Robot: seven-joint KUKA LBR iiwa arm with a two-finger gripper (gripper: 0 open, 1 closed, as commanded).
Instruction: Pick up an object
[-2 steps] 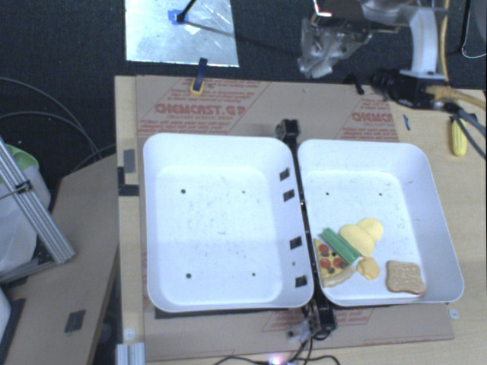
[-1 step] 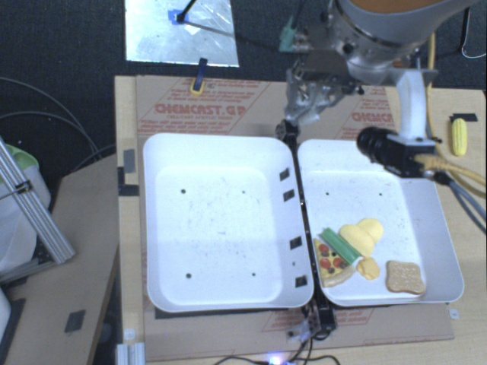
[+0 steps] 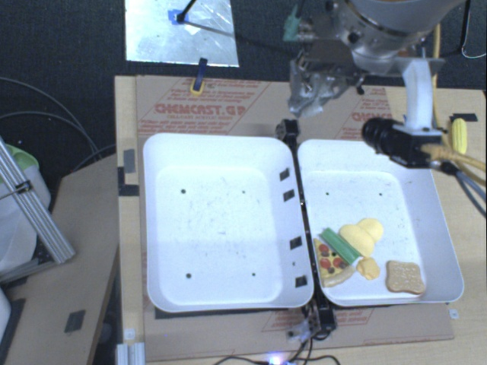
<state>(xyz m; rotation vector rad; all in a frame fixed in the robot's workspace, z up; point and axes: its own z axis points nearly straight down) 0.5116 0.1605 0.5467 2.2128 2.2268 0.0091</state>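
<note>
Both of my bins are plain white: the left bin (image 3: 217, 219) and the right bin (image 3: 380, 196). In the right one lie a pale yellow lump (image 3: 364, 235), a green strip (image 3: 340, 245), a pizza slice (image 3: 329, 263) dotted red on yellow, and tan toast (image 3: 404, 277). The board (image 3: 228, 105) underneath is brown with red lettering.

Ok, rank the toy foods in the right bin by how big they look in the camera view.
1. Yellow pear-shaped toy
2. Pizza slice
3. Bread slice, close to the pizza, so unsure
4. Green stick
5. Small yellow piece
</note>
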